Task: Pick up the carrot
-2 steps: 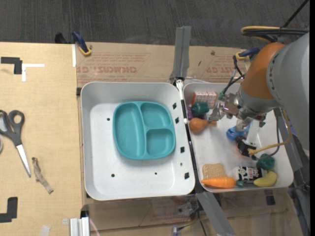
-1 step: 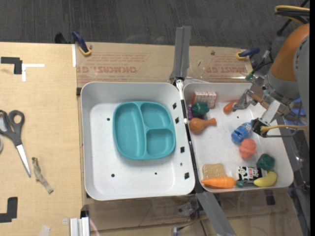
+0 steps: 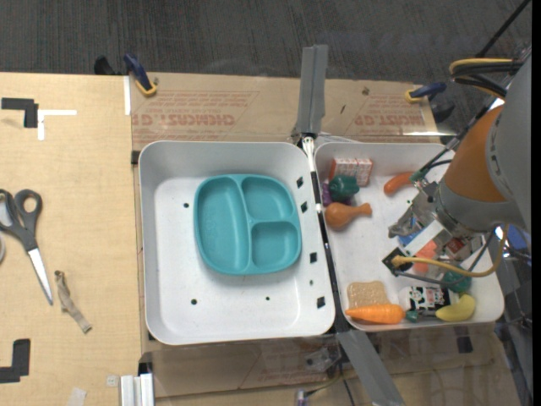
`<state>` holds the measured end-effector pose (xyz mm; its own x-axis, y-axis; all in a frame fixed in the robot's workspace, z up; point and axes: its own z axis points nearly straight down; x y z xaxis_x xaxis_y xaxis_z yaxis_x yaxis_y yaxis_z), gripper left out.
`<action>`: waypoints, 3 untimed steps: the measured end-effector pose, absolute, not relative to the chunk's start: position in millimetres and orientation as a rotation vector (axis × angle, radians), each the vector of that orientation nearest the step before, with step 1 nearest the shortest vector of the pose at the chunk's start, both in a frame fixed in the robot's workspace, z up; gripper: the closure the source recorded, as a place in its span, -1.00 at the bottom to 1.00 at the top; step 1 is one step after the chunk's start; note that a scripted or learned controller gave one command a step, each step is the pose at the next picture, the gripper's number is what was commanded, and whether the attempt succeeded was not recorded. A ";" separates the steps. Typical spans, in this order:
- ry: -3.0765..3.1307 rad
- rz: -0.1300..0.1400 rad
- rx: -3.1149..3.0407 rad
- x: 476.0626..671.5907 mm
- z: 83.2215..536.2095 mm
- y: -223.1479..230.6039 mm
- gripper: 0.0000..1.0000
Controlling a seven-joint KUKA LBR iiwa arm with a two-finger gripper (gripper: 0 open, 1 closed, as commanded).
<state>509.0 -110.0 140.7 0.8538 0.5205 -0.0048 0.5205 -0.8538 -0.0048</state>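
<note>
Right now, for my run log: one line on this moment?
orange toy carrot: right white bin, front edge | hand: above bin middle, apart

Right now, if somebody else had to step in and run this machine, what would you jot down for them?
Gripper: over the middle of the right bin, low among the toys. I cannot tell if it is open or shut, and no item shows in it.
Carrot: lying flat at the near edge of the right bin, beside a cracker, apart from the gripper.
Left bin: holds a teal divided plate.
Done: nothing yet; the carrot is not picked up.
Left: bring the gripper to the carrot, close on it, lift.
</note>
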 end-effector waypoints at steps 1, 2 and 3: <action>-0.803 -0.053 -3.062 488.2 106.8 -101.2 -1.00; -0.323 -0.008 -3.129 499.8 124.5 -148.4 -1.00; -0.357 -0.057 -3.145 488.2 107.4 -127.3 -1.00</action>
<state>488.2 -127.3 107.4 0.9739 0.2245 0.0333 0.2236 -0.9743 0.0286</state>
